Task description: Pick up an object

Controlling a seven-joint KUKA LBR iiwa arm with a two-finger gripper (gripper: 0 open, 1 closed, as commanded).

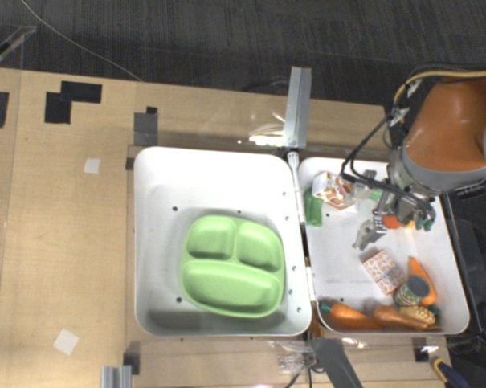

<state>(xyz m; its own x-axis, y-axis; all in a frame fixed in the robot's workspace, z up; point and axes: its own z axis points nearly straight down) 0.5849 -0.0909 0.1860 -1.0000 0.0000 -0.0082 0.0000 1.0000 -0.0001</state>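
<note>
Overhead, two white bins sit side by side on the wooden bench. The left bin [153,225] holds a green divided tray [233,265], lying flat a little near of centre. The right bin [336,274] carries the clutter. Along its near edge lie a carrot [352,316] and beside it a brownish bread-like piece [404,317], whose exact kind is hard to make out. Just right of these stands a small dark-topped jar [415,291], partly covering an orange piece [424,273] behind it. A red-patterned packet [382,270] lies tilted near the middle. Against the left wall leans a green item [313,208], too narrow to identify, with a crumpled white-and-red wrapper [334,191] at the far corner.

The arm [447,126] comes in from the right, its orange band hiding the far right part of that bin. The gripper [372,233] hangs over the bare floor just far of the packet, its metal tips seemingly slightly apart with nothing between them. Small orange and green bits by the wrist are blurred.
</note>
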